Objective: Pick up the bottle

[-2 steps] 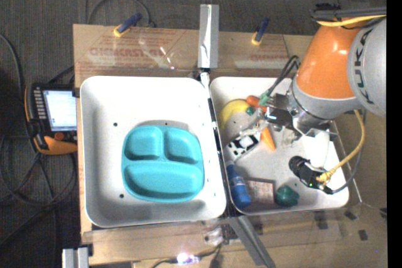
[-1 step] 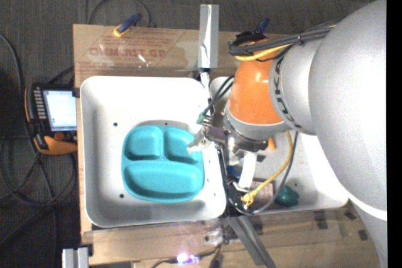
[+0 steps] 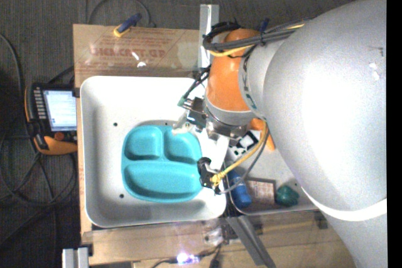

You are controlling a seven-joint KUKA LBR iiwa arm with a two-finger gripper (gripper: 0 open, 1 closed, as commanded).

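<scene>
The bottle looks like a small blue one lying at the near left corner of the right bin, partly under the arm's cables. My gripper hangs below the orange band, over the wall between the two bins and the right edge of a teal divided plate. It is up and to the left of the bottle, with a gap between them. The wrist body hides what lies directly beneath it.
The teal plate lies in the middle of the left bin. Beside the bottle in the right bin are a brown flat item and a dark green object. The large grey arm covers most of the right bin. A cardboard sheet lies behind the left bin.
</scene>
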